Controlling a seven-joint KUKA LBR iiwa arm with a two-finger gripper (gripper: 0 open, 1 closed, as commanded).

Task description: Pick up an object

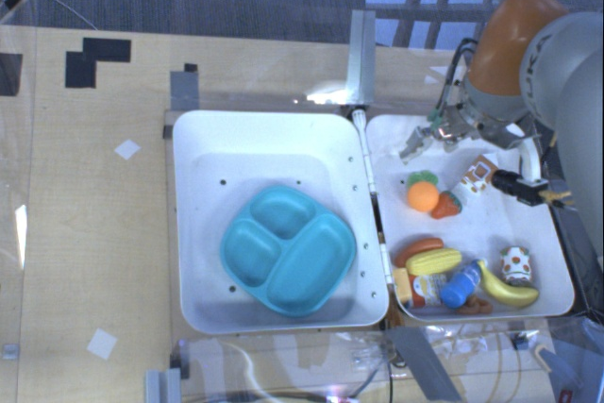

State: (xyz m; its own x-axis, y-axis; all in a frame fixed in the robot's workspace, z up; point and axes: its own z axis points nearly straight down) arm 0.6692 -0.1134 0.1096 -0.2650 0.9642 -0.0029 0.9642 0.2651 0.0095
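Inside the right bin (566, 283), toy food lies beneath the spread, unladen pincer (422, 146); left bin (189, 203) holds a blue plate (288, 248).

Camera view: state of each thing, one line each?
Tool: above right bin's far end, holds nothing.
Blue divided plate: flat in left bin, nothing on it.
Toy orange: loose in right bin.
Toy banana: lying at near edge.
Blue bottle: on its side.
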